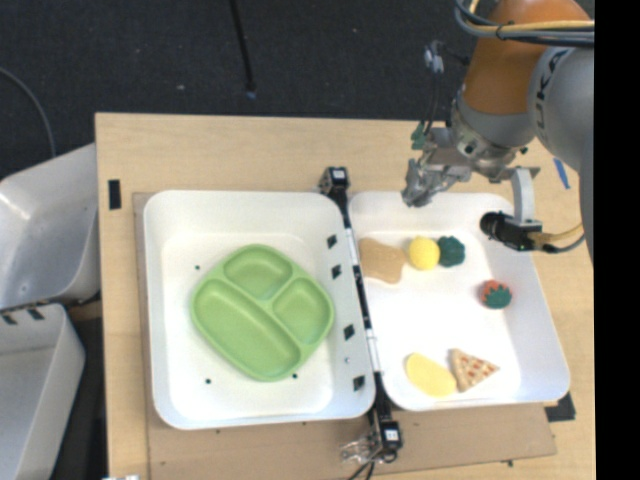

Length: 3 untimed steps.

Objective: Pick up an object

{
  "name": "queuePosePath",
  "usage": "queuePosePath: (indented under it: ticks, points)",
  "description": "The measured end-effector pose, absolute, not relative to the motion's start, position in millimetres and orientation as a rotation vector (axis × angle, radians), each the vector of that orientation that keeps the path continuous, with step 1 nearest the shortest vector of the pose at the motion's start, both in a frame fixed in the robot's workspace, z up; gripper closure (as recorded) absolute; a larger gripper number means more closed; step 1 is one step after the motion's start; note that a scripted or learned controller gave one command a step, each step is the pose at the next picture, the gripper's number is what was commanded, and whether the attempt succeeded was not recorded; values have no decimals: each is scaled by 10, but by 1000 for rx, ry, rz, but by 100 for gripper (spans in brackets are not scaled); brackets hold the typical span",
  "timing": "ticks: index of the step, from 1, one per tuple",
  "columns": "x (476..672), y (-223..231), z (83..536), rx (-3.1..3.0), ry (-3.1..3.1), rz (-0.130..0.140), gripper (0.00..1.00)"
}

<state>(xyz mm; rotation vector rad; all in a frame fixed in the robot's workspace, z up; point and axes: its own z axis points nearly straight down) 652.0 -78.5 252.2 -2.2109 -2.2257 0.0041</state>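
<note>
While the bench (pixel 120 158) spreads its pale wooden top under everything, the grey arm (pixel 520 68) with its orange band reaches in from the right and hangs above the far edge of the right bin (pixel 530 368). Left of that bin, and joined to it along a hinged middle seam, lies the left bin (pixel 170 388), which carries a green divided plate (pixel 262 311) set at a slant, its three compartments bare. At the arm's end the tool (pixel 420 190) points down over the right bin's far left corner, above the bin floor and apart from every object; whether it is open or closed cannot be made out, and nothing can be seen gripped in it.

Possible things to pick up all rest on the floor of the right bin. A tan, toast-like piece (pixel 381 260) lies against the left wall, just below the tool. Touching its right side is a yellow round fruit (pixel 424 253), and a dark green piece (pixel 452 251) sits against that fruit's right. Well apart, near the right wall, is a small red and green item (pixel 495 294). Toward the near edge, a flat yellow oval (pixel 429 375) lies just beside a pizza-slice wedge (pixel 472 368).
</note>
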Motion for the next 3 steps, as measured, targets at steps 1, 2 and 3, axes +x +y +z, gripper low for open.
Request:
queuePosePath:
  ticks: [1,2,3]
  points:
    - [6315,-197,2488,-2209,-2226,6,100]
    - [6114,354,2355,-2208,-2226,8,100]
    - [6068,839,2282,-2209,-2226,8,100]
